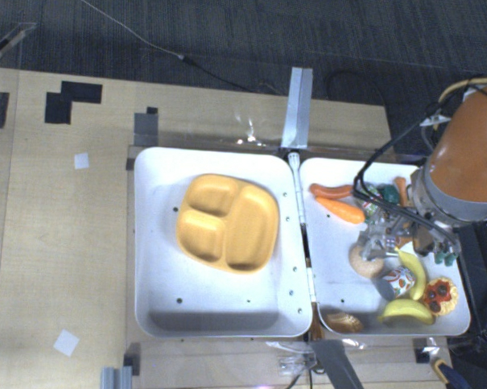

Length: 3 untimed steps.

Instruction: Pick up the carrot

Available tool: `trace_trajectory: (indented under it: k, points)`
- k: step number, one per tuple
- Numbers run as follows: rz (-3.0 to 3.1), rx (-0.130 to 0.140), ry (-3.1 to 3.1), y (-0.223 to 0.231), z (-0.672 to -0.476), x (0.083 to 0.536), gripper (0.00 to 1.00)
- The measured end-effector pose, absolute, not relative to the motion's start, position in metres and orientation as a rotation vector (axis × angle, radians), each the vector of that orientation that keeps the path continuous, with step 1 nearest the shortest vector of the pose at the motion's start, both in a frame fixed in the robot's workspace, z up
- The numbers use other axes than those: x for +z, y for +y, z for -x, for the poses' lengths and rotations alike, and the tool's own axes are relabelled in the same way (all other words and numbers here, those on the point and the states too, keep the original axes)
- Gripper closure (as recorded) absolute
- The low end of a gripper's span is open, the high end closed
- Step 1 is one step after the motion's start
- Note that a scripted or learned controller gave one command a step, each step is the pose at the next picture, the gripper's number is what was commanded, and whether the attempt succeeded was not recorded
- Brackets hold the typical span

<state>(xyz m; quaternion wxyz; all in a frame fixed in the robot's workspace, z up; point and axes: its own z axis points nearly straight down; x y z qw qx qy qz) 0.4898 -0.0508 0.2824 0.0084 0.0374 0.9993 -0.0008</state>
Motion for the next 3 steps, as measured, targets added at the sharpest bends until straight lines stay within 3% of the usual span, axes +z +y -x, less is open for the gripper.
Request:
trace_trajectory:
  k: [1, 2, 3]
  points:
    - [0.379, 0.002, 3.117, -0.089, -0.487, 0.103, 1.00]
    - [0.378, -0.004, 3.101, -0.089, -0.491, 0.107, 0.00]
    - [-0.403, 0.002, 3.105, -0.084, -0.550, 0.090, 0.00]
